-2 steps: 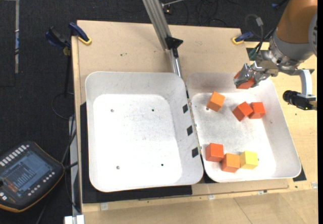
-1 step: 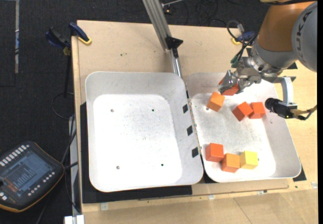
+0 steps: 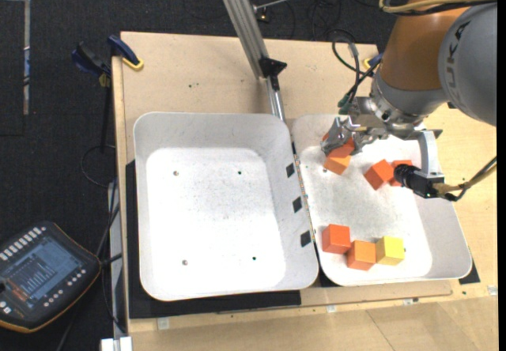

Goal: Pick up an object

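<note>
I've got the gripper [image 3: 341, 144] low in the right bin [image 3: 443, 262], at its far left corner, right over an orange cube [image 3: 338, 161]. The cube sits tilted at the fingertips, touching or nearly so. I can't tell if the fingers are open or clamped; the wrist blocks them, so I won't call it a grasp.

Other blocks in the same bin: a second orange cube [image 3: 379, 174] just beside the arm's cable fitting, then a row near the front edge: red-orange cube [image 3: 336, 238], orange cube [image 3: 363, 254], yellow cube [image 3: 390, 250], the last two touching. Left bin [image 3: 158, 136] has bare speckled floor.

Handling, my guess: these look like small rigid blocks, light, likely wood or foam. Not fragile, no deformation to worry about. Flat faces give a two-finger grip good purchase if the fingers land on opposite parallel sides. Edge or corner contact will make the cube twist and pop out.

The target being tilted is the risk. I'd square the fingers to two opposing faces, mid-height, before closing. Bin wall is close, so finger clearance on that side looks tight.
</note>
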You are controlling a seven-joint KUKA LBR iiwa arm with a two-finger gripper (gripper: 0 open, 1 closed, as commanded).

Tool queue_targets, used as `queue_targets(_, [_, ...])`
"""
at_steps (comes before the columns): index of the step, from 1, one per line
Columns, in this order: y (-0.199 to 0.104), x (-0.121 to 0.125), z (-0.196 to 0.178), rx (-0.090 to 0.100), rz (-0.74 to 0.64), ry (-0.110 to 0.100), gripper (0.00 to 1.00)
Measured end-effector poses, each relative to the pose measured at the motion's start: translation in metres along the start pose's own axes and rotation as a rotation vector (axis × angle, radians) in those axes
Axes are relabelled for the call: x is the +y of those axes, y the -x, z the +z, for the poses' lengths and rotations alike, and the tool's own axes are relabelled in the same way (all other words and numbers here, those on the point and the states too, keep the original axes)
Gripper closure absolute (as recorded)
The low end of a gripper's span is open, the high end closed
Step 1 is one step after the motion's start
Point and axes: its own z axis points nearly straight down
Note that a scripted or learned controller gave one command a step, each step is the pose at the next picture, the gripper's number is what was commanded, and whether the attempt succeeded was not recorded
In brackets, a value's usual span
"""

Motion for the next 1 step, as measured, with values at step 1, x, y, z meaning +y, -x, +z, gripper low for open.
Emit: queue_targets(1, [-0.0461,-0.0261,-0.0079,0.000,0.000,0.001,1.00])
